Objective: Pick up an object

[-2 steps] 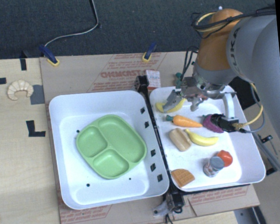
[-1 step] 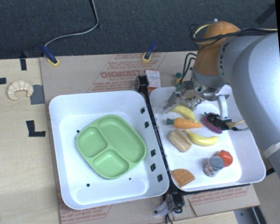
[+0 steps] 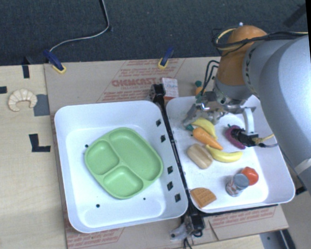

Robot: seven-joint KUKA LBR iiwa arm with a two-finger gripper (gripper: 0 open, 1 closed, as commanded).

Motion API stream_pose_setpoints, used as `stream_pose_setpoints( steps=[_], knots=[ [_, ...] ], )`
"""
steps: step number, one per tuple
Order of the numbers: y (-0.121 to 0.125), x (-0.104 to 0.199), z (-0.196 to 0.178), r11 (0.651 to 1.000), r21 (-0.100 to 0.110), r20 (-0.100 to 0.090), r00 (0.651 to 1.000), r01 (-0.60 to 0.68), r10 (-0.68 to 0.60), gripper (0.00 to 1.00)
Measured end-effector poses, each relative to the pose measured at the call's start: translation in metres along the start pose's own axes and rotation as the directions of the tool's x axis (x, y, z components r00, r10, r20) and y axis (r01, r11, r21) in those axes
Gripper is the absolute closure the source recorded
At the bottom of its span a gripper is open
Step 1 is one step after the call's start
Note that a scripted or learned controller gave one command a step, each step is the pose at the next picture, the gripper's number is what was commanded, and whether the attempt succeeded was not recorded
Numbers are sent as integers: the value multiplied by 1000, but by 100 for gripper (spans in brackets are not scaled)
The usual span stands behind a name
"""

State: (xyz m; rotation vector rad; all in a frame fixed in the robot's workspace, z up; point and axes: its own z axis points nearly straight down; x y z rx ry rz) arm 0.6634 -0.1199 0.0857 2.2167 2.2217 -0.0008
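Here the grey arm [image 3: 284, 98] comes in from 3 o'clock, its orange band [image 3: 237, 58] sitting above the wrist at the 1 o'clock part of the scene, and the gripper [image 3: 198, 111] reaches down over the upper left corner of the right bin [image 3: 276, 189]. How far the gripper is spread cannot be told from this slant, and nothing can be seen held in it. Just below it, toward 5 o'clock, lies a small yellow piece [image 3: 205, 125] touching an orange carrot [image 3: 206, 137], which points down toward 4 o'clock. A banana [image 3: 224, 154] curves along beneath the carrot, and a tan bread roll [image 3: 199, 156] lies just beside both at their 8 o'clock side. At 3 o'clock from the carrot is a dark purple item [image 3: 234, 135], partly covered by the arm's black fittings. Lower in the same bin, toward 5 o'clock, a red tomato [image 3: 250, 175] touches a small grey object [image 3: 238, 184], and a brown slice of toast [image 3: 203, 196] rests near the bin's lower left corner. The left bin [image 3: 70, 124] holds 1 thing, a green plate [image 3: 123, 161] with 3 compartments, lying tilted across the middle. On the bench [image 3: 18, 178], well apart at 10 o'clock, a croissant [image 3: 22, 99] lies outside both bins, and a small red and white box [image 3: 169, 87] stands at the top of the gap between the 2 bins.
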Motion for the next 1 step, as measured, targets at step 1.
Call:
stream_pose_setpoints(
  steps=[1],
  knots=[
    [0,0,-10,1000,0,1,1000,1,-1,100]
  ],
)
